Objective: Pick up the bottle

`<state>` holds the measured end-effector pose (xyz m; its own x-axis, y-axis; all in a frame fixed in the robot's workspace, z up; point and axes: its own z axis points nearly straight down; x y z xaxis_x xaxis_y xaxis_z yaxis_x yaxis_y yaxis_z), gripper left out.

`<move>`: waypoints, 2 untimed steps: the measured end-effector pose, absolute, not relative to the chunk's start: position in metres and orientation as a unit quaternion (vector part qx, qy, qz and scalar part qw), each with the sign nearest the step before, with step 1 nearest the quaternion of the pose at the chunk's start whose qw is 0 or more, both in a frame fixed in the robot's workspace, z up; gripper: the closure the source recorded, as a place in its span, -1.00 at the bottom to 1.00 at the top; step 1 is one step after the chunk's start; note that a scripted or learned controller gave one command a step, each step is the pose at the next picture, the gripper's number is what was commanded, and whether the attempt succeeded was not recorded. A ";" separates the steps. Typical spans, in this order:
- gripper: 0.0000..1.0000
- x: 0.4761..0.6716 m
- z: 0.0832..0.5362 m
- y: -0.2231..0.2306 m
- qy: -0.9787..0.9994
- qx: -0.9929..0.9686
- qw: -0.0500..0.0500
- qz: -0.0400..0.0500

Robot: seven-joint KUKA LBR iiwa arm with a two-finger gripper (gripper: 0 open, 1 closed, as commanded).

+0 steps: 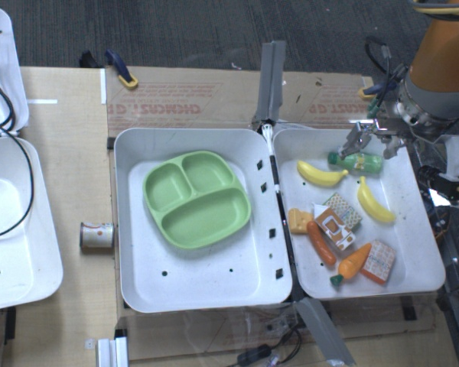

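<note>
Above the right bin (413, 277), the claw (365, 140) hovers near the bottle (357, 161).

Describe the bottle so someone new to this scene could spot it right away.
Start at the right-hand bin, the one full of toy food. Go to its far edge, where the gripper hangs just above the bottle. It is small, green and lying on its side, next to the upper banana; it is the only green, cylindrical item in that bin, the bananas being yellow and curved.
</note>
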<state>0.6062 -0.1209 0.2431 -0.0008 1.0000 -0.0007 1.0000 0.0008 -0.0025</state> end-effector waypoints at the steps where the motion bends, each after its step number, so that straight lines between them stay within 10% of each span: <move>1: -1.00 0.647 0.109 -0.153 -0.656 -0.755 0.001 0.001; 2: 1.00 0.648 0.119 -0.153 -0.657 -0.754 0.000 0.001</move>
